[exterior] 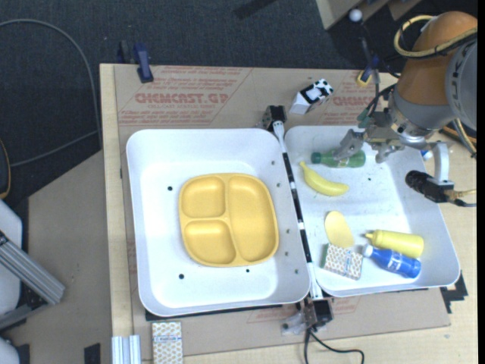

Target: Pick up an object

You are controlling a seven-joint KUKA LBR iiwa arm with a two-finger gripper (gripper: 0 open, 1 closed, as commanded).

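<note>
Gripper [355,149] sits low at the right bin's [424,226] far edge, directly over a green object [333,158]; finger spacing cannot be read. Banana [323,181] lies just beside it. Yellow bottle [395,240], blue bottle [394,262], patterned packet [343,262] cluster near front. Left bin [151,203] holds yellow divided plate [227,219]. Green object partly hidden, shape unclear.

worktop [227,97]: brown, printed red | left bin [151,264] and right bin [432,268] side by side, touching | blue clamp [142,61] at far left edge | patterned packet [167,341] at near edge
</note>
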